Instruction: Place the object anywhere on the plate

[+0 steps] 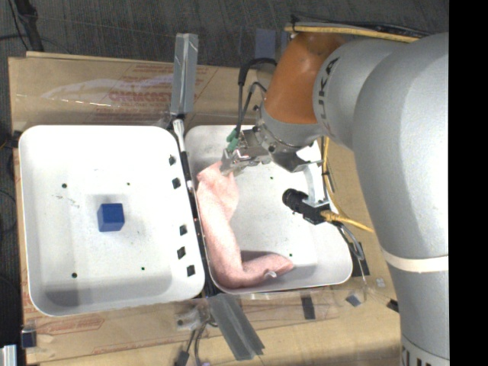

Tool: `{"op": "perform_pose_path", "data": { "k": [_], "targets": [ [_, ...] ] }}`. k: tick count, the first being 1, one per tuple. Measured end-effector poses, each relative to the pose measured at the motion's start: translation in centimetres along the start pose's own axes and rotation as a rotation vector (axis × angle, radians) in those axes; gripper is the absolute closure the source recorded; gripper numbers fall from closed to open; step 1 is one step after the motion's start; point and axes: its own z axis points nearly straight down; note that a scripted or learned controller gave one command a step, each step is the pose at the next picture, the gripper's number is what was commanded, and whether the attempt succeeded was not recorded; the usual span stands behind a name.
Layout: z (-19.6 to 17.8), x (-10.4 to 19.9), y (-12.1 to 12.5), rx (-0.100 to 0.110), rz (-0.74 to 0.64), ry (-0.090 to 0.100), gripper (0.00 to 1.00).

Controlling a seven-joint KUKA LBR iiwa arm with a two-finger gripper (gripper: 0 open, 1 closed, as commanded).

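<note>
A pink cloth-like object (pixel 221 227) lies in the right bin (pixel 328 269). It runs along the bin's left wall and bends to the right at the front. My gripper (pixel 234 158) is low over the far end of this pink object, at the bin's back left, and hides that end. A small blue cube (pixel 111 216) sits in the middle of the left bin (pixel 46 151), well away from the gripper.
The arm's grey body and orange band (pixel 297 82) cover the right bin's back right. A black cable fitting (pixel 303 204) hangs over that bin's middle. A ridge with black clips (pixel 185 227) separates the two bins.
</note>
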Motion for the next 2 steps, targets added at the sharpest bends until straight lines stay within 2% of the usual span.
{"op": "perform_pose_path", "data": {
  "k": [1, 2],
  "targets": [
    [-4.0, 0.0, 0.0, -0.003, -0.008, -0.001, 1.0],
    [-4.5, 5.0, -0.9, -0.001, -0.412, -0.001, 1.0]
  ]
}}
